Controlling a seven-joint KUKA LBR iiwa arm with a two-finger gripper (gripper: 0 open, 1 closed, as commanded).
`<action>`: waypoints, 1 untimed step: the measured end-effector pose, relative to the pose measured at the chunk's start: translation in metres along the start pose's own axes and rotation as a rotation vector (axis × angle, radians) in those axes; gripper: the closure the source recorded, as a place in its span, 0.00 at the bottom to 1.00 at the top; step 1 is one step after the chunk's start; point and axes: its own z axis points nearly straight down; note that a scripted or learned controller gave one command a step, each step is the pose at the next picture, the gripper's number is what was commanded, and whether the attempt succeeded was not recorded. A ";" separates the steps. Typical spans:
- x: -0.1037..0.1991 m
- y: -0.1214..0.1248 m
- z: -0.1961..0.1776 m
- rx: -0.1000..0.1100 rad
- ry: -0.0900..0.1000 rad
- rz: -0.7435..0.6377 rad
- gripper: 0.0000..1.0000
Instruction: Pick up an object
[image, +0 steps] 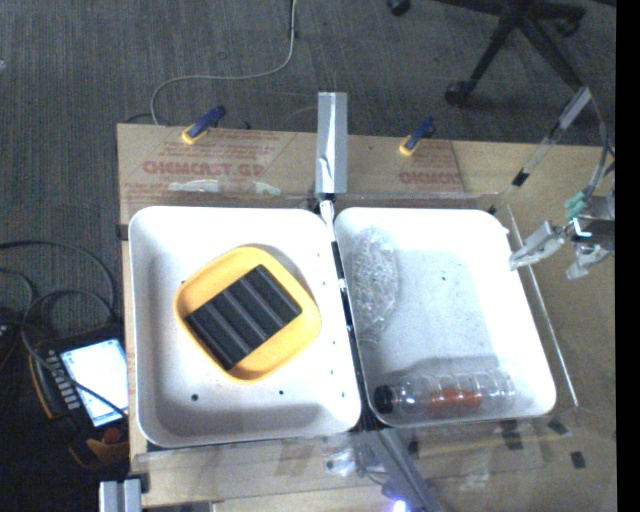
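- Objects for picking are seen in both white bins on the bench: a yellow pad with a black ribbed insert (249, 312) in the left bin (160, 240), and two clear items in the right bin (500, 300).
- The yellow pad is laid at the middle of the left bin's floor, turned at a slant to the bin's edges, its black ribbed face (four raised bars can be counted) turned upward.
- A clear plastic bottle (447, 393) is laid on its side along the near edge of the right bin, its dark cap pointed toward the near-left corner; something reddish is seen through its wall.
- A crumpled piece of clear plastic (372, 275) is laid against the left wall of the right bin, near the far-left corner, well apart from the bottle.
- The gripper (560, 245) is seen past the right edge of the right bin, outside it and apart from every object; nothing is seen between its fingers, and whether they are spread or closed cannot be told at this size.
- The bins are set touching along a shared middle edge, where a grey upright post (331, 145) is fixed at the far side.
- Two clamps with blue and yellow handles (203, 124) are seen on the far edge of the cardboard-coloured bench top (200, 170).
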 end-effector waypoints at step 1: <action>0.011 -0.038 -0.080 -0.002 0.000 -0.115 0.00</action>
